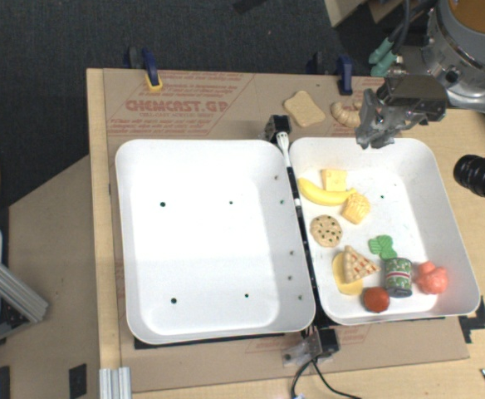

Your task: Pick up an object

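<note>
end effector [378, 134]: seen hovering at the right bin's [442, 191] far rim, nothing gripped; open or closed can't be told
toy food: found piled in the right bin, banana [320, 193] by its inner wall
left bin [201, 239]: beside it

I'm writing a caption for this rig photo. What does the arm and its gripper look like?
The arm is a thick, rounded grey metal body with an orange band showing at the top right. Black cables run along it, with a green connector beside them. It ends in a blocky dark grey gripper with two short dark fingers. No lettering is readable on it.
</note>
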`<move>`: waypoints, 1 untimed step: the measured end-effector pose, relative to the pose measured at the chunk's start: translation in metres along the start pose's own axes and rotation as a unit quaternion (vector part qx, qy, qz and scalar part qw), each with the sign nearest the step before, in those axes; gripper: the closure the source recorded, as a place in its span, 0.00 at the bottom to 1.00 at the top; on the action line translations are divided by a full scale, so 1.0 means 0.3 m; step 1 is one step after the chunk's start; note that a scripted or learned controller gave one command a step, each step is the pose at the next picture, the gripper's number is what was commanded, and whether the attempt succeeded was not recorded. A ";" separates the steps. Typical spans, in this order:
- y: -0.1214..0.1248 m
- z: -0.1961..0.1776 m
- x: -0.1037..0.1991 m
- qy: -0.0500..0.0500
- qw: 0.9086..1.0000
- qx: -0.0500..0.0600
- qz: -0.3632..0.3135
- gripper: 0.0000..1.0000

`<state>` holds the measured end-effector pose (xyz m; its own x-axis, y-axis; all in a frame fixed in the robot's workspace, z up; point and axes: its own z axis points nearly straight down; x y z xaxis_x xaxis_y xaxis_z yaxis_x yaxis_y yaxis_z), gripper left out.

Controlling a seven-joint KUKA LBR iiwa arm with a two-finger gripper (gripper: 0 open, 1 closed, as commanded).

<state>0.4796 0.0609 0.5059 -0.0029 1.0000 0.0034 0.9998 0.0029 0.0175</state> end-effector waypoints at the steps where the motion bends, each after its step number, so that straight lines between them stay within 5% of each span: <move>1: -0.001 0.027 0.000 -0.002 1.000 0.009 0.001 0.00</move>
<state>0.4794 0.0609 0.4979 -0.0006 1.0000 -0.0005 1.0000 0.0006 0.0002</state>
